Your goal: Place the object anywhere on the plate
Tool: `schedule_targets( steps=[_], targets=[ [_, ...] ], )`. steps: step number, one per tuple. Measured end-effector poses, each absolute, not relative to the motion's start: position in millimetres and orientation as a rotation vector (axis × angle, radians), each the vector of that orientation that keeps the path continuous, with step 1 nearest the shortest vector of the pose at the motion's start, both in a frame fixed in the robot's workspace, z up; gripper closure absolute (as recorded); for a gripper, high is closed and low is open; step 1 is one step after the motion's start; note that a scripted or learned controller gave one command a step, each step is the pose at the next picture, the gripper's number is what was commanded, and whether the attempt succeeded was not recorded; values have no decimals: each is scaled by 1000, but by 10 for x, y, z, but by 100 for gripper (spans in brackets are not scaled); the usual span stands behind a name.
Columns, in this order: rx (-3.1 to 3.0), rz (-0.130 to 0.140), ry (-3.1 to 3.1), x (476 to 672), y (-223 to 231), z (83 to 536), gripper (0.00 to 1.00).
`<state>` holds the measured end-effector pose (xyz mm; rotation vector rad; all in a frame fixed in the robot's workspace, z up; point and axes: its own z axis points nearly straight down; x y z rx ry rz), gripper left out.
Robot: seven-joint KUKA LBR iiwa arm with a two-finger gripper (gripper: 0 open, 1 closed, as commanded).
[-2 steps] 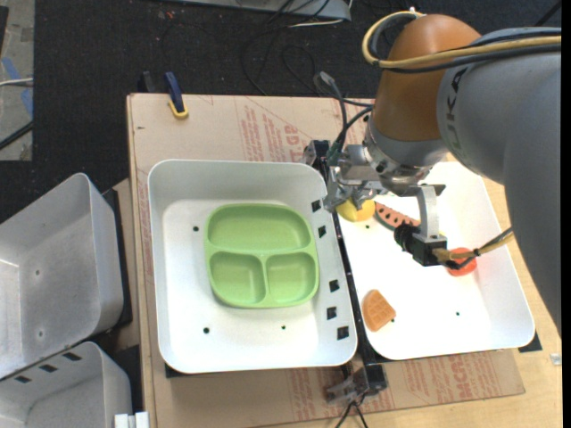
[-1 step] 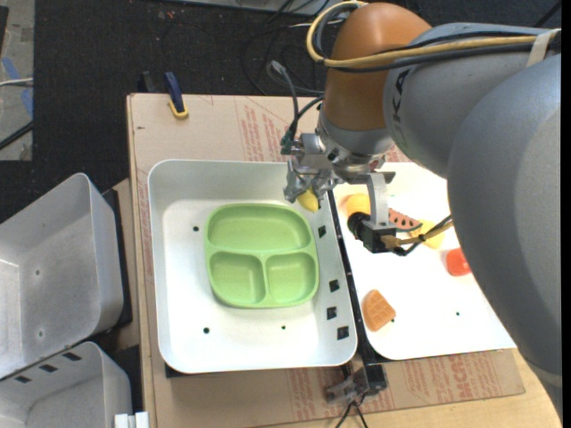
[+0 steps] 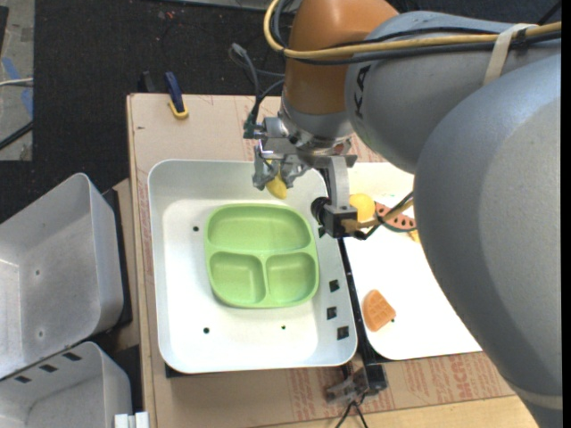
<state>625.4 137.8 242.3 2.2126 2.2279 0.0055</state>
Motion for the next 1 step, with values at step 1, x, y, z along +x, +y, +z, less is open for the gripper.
schedule_targets(
  steps=[1],
  targets=[
    [2216, -1, 2226, 6247, 1347, 2417, 0]
  ],
)
